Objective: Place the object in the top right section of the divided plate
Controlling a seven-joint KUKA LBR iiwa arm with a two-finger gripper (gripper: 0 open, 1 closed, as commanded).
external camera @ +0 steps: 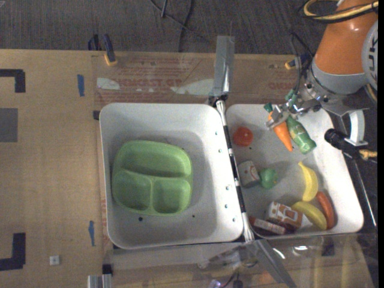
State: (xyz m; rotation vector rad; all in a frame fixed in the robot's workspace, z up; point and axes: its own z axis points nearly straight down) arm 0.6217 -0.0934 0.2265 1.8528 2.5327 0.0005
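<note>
I see a tan bench top [48,161] with black corner marks [15,80] at its left edge and bits of blue tape [80,84]. Beyond its far edge lies dark grey carpet [90,8] with a black cable [174,5] looped across it. Lighting is even and soft, without hard shadows.

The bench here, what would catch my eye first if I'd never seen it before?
Probably the bright green divided plate, alone in the left white bin. Next, the toy food scattered in the right bin: a red tomato, an orange carrot, yellow bananas and small packets. Then the robot's big orange and grey arm at the top right, with its gripper above the carrot.
</note>
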